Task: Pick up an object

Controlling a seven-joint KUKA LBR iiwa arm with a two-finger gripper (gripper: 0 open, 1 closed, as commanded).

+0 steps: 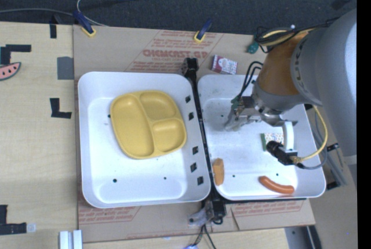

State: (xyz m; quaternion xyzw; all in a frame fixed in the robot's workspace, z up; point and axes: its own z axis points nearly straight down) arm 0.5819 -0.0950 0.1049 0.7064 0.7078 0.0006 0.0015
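With the gripper (236, 121) low over the right bin (215, 100), finger spread we cannot tell, we should centre on 1 item, the sausage (276, 185), before closing.

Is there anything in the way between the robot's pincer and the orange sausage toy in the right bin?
Nothing visible blocks it. The pincer hangs over the upper part of the right bin. The sausage lies near the bin's front edge, with bare white floor around it. A small packet sits under the arm's wrist, beside that path rather than across it.
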